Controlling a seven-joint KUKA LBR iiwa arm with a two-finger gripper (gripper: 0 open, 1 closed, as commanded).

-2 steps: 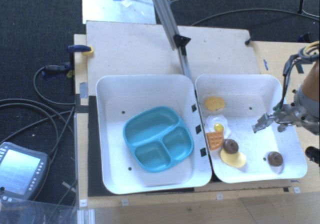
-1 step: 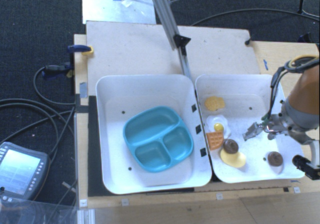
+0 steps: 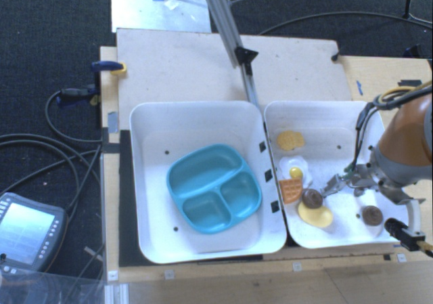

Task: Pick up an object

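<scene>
— While we look down on the tabletop (image 3: 203,66) at a slant, what do we see in the left bin (image 3: 145,160)?

— We see a blue divided plate (image 3: 214,187) with three compartments, lying flat near the bin's middle and turned at an angle to its walls.

— And the right bin (image 3: 325,116)?

— We count several small things along its left side. A yellow round piece (image 3: 290,139) lies toward the far wall. Nearer to us sits a white piece with a yellow centre (image 3: 295,170), something like a fried egg, and an orange waffle-like piece (image 3: 291,191) touches its near edge. Just beside that, we see a small brown round thing (image 3: 312,197), and a yellow flat piece (image 3: 315,215) lies against it toward the bin's near wall. Another brown round thing (image 3: 371,214) rests apart, near the bin's near right corner.

— Where is the arm (image 3: 406,143)?

— We see it reaching in over the right bin's right side, low over the floor. Its claw (image 3: 335,185) points left, toward the first brown round thing, just beside it.

— Is the claw wide or narrow?

— We cannot tell; it is too small and blurred for us. We see nothing held in it.
</scene>
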